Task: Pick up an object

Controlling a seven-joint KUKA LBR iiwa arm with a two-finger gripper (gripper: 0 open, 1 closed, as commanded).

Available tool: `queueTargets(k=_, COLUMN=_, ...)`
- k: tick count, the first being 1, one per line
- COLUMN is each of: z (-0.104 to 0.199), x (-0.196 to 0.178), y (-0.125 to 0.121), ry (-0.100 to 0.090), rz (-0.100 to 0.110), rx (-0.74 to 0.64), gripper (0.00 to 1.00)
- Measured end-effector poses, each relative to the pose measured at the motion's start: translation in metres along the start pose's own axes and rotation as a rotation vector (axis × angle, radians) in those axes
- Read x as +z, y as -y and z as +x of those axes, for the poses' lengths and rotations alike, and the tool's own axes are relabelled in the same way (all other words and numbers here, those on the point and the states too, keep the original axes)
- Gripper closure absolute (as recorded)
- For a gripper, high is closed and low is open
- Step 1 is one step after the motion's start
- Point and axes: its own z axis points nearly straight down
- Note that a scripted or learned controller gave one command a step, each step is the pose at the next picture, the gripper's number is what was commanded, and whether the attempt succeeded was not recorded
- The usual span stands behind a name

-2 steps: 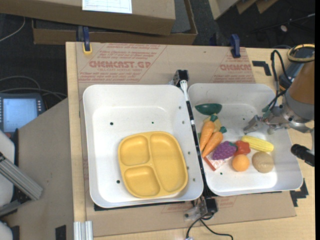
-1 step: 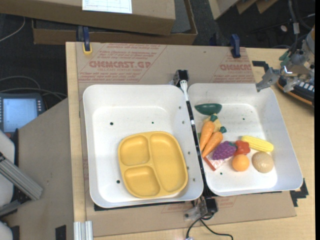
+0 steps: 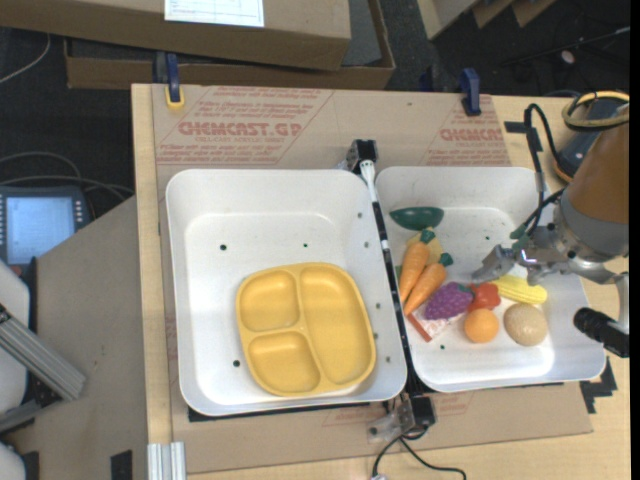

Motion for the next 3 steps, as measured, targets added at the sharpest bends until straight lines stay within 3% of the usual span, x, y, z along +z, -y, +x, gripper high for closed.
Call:
queueTargets(k=1, z=0.013, x=0.068, y=0.001, ry=0.007, rz=-0.019, rx=0.001, gripper=0.00)
queueTargets(k=2, z=0.013, x=0.057, y=0.002, ry=0.008, rz=-0.018, rx=0.001, gripper=1.00)
queueTargets(k=3, z=0.075, x=0.031, y=-0.049, ry=0.006, rz=-0.022, rx=-0.009, gripper=1.00)
